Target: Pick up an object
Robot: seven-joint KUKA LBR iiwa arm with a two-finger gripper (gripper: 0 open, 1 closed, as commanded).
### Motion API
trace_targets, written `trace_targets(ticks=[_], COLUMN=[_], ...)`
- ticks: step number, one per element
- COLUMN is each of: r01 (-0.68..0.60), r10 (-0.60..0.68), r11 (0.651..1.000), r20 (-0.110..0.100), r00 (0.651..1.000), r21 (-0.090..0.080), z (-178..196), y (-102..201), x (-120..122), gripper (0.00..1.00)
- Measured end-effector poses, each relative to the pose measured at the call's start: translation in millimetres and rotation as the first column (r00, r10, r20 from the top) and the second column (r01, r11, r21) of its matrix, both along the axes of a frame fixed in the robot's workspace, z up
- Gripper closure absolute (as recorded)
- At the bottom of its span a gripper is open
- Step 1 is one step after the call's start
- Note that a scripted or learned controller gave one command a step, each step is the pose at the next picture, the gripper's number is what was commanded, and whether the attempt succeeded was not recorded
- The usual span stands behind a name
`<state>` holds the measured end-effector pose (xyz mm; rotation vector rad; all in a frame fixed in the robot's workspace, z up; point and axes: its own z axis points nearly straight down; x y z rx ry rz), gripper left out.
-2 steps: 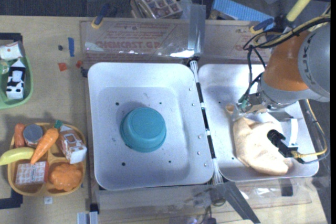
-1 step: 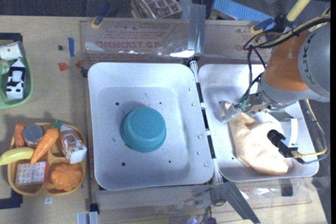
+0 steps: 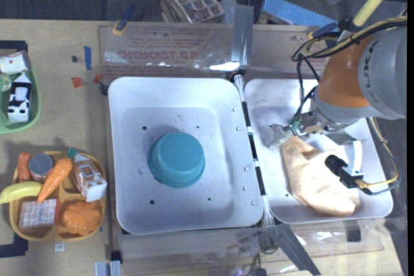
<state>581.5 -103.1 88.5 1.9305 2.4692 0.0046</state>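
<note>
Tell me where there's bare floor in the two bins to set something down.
Left bin: open floor all around the teal bowl, widest along its far and left walls. Right bin: crowded, with the tan cloth, arm and pincer; only the far-left corner is bare.

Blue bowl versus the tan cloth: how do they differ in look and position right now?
The blue bowl is round, rigid and upside down, alone in the left bin; the tan cloth is soft, crumpled and irregular, lying in the right bin. The bowl sits well away from the gripper, while the cloth's upper corner lies right at it. Both rest on a white bin floor.
</note>
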Motion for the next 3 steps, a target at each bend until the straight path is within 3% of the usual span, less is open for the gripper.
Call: trace_targets(ticks=[1,2,3], r01=[0.173,0.030,0.032], r10=[-0.173,-0.030,-0.032], r11=[0.985,1.000,1.000], r20=[-0.004,0.000,0.005], r00=[0.985,1.000,0.999], r21=[0.001,0.002,0.002], z=[22.8,0.1,11.7], y=[-0.3,7.0,6.5], x=[14.9,-4.1,-2.7], gripper=[0.00,0.00,1.00])
